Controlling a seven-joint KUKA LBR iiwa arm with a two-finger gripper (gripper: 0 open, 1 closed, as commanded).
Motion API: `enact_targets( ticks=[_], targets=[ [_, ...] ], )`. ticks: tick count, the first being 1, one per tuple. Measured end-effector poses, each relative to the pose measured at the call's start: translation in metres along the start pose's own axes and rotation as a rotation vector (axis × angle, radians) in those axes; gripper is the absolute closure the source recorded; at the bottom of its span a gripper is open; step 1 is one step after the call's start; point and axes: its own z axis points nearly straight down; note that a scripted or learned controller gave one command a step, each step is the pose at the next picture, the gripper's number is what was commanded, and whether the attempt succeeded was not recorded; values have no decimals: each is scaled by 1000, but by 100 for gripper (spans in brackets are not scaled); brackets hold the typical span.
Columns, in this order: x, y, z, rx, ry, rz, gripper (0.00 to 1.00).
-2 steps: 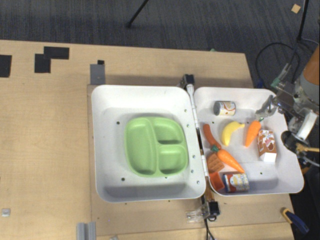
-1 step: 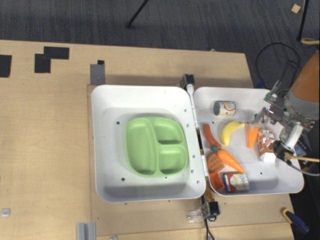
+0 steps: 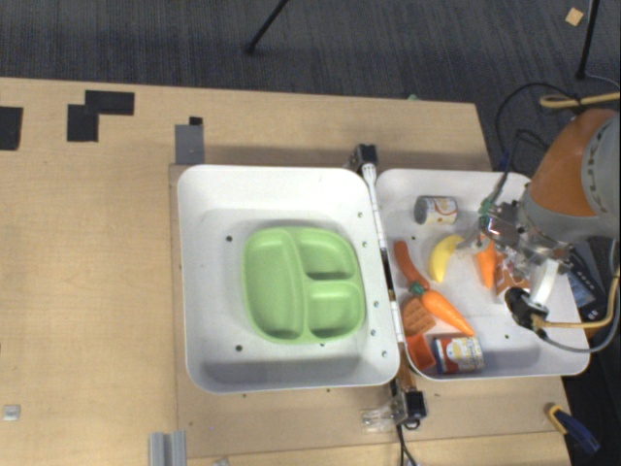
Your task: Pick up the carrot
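Your gripper (image 3: 502, 250) sits low in the right-hand bin (image 3: 505, 184), hanging off the grey arm (image 3: 582, 178) with its orange band, and from this angle you cannot tell how the jaws stand; the metal and cabling around the wrist hide the tips. There is something orange (image 3: 484, 265) right up against the jaw area, a short upright piece, but whether it is pinched or just beside the hardware is unclear. The carrot (image 3: 448, 310) you're after lies off to the camera-left of the jaws and a bit nearer the camera, tilted, its thick end up-left and its point aimed down toward a can (image 3: 456, 353) lying on its side in the bin's near corner. Just beside that carrot, further camera-left, a reddish sausage-like piece (image 3: 408, 263) runs along the bin wall, and a ridged orange item (image 3: 417, 316) touches the carrot's thick end. A banana (image 3: 442, 257) lies between the jaws and the sausage piece, near the jaws. Up beyond it, a small can (image 3: 437, 209) lies on its side. Well apart, in the left-hand bin (image 3: 209, 289), a green divided tray (image 3: 303, 282) rests flat.
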Motion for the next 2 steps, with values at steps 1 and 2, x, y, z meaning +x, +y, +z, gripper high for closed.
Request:
enact_targets(
  ticks=[1,2],
  targets=[
    [-1,2,-13,-6,-2,-2,100],
    [0,2,-12,-4,-1,-2,0]
  ],
)
